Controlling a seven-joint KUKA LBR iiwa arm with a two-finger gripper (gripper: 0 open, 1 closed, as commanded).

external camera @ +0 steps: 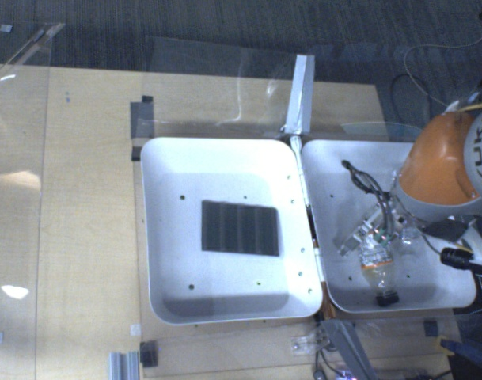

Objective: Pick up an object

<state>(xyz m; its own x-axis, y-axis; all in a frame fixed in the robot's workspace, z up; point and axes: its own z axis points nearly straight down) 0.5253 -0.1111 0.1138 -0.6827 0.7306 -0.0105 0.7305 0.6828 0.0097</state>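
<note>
While the arm (450, 165) reaches over the right bin (335, 172), its gripper (381, 232) hangs just above a clear plastic bottle (378, 264) lying on that bin's floor; the left bin (169, 165) holds a dark ribbed pad (241, 228).

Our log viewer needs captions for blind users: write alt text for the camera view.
The arm's tool sits low in the right bin, over a clear plastic bottle with a dark cap. The left bin holds a dark ribbed rectangle.
</note>
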